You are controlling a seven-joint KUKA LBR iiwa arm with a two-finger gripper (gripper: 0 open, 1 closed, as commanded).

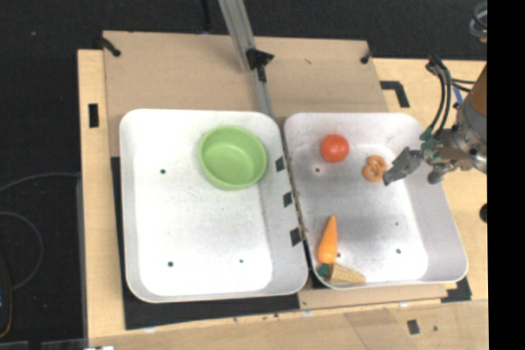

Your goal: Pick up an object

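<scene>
The right bin (373,229) holds a red ball (334,147), a small orange ring-shaped piece (374,168), an orange carrot (328,239) with a green end, and a yellow wedge (346,275) at the front rim. A green bowl (234,157) sits in the left bin (164,217) near its back right. My gripper (417,170) hangs over the right bin's right side, just right of the orange ring. It is open, with nothing between its fingers, and one dark finger (399,168) points toward the ring.
A slanted metal rail (232,8) comes down from the top to the gap between the bins. Both bins rest on a tan board (205,70) with black brackets at its corners. Cables (443,94) trail off the arm at the right.
</scene>
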